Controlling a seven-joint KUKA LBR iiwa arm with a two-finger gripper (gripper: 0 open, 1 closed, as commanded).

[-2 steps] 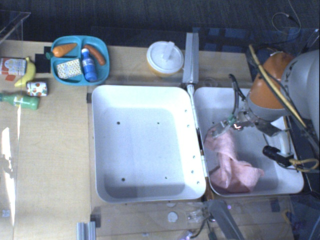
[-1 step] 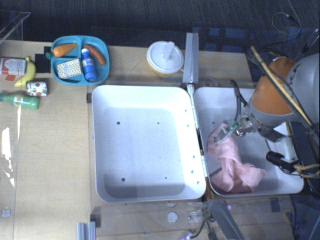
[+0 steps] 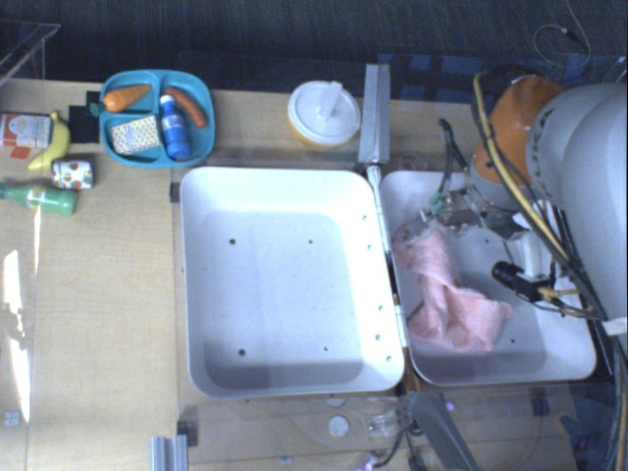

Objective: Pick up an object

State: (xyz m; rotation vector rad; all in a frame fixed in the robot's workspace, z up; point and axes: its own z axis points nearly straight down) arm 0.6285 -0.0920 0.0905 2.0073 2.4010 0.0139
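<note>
Soft pink cloth [image 3: 446,297], crumpled, lies in right bin [image 3: 564,361]. Claw [image 3: 439,214] sits at cloth's top edge w/ metal parts; can't tell its state. Left bin [image 3: 285,283] smooth white plastic.

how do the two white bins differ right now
The left bin shows a bare white floor with a few small dark dots; the right bin holds a crumpled pink cloth. The left bin is fully in sight, while the arm and its cables hang over the right bin's far side. The left bin looks wider in this view. Both are shallow, white, round-cornered, and sit side by side.
</note>
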